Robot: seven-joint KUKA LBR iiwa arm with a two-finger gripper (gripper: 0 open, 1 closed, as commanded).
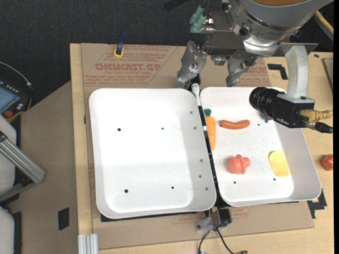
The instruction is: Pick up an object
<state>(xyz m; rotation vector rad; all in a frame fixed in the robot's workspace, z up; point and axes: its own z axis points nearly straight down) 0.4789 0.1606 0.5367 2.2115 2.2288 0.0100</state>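
Fingers spread apart and grasping nothing, poised over the far rim where the two bins meet. Right bin, at their 5 o'clock, holds, well apart from them: carrot, sausage, yellow piece, pink object.

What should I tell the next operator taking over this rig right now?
Gripper: open, holding nothing, hovering above the far edge of the bins near their divide.
Right bin: carrot along the left wall, sausage beside it, pink piece and yellow piece nearer the front.
Left bin: no objects.
Done: nothing picked yet.
Left: descend, grasp one object, lift it.
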